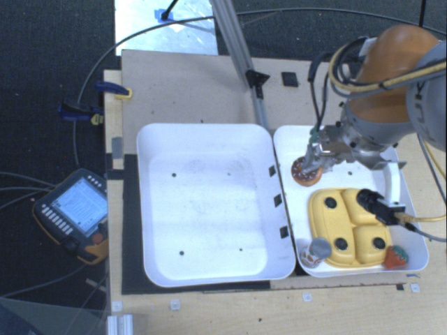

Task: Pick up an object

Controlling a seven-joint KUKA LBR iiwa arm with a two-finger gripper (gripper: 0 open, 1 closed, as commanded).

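Down low in the right bin [288, 145], the claw [309, 162], right over a brown ring [306, 175] near the bin's back left corner. Cannot tell if the claw is open or shut, or if touching the ring. Just in front of the ring, a big yellow tray [347, 229] with black dots on top, flat on the bin floor. By the tray's front left corner, a small cup [318, 250] with a grey top. By its front right corner, a small red thing [396, 257], maybe a strawberry. To the left, the left bin [202, 201], side by side with the right bin. Under both bins, the desk [188, 89]. At the desk's left edge, a blue clamp [112, 88] with a yellow tip. Further left, on the dark floor [42, 47], a hand box [73, 211] with a lit screen, words too small to read.
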